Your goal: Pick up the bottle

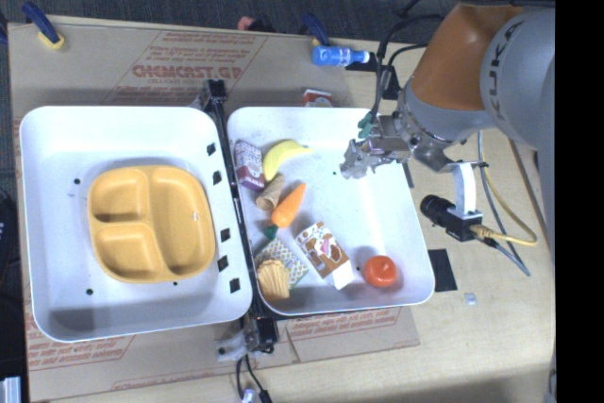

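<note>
The likeliest bottle [327,255] is a small item with a brown and white label and a white end. It lies on its side near the front of the right bin [396,203], between a checkered piece and an orange-red tomato. My gripper [362,156] hangs over the bin's upper right part, above bare white floor. It is well to the right of the banana and about a hand's width behind the bottle. Nothing shows in its grasp.
In the right bin lie a banana [283,155], a carrot [289,203], a cone [269,195], a purple packet [248,162], a waffle-like piece [274,278] and a tomato [380,271]. The left bin holds a yellow divided tray [151,222]. A blue clamp [338,57] sits behind the bins.
</note>
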You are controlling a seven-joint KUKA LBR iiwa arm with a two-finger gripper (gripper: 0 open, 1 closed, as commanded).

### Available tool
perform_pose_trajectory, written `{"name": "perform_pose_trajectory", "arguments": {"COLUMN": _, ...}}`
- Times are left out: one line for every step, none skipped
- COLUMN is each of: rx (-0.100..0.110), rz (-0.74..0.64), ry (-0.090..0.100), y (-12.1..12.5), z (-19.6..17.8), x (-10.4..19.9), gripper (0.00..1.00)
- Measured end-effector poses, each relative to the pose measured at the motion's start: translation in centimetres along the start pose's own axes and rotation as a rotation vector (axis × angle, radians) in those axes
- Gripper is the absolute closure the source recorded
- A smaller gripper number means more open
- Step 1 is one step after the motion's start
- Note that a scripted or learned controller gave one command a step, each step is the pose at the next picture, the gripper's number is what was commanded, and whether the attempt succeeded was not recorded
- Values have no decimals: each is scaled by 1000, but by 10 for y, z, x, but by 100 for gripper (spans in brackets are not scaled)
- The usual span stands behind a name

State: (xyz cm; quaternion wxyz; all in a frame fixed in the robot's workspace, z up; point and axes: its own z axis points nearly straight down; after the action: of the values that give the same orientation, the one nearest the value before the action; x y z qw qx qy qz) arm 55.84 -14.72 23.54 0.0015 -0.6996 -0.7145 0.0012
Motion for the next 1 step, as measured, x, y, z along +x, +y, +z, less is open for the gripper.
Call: {"name": "perform_pose_trajectory", "arguments": {"rx": 0, "rz": -127, "ry": 1, "y": -70, "z": -6, "x": 28, "gripper": 100}}
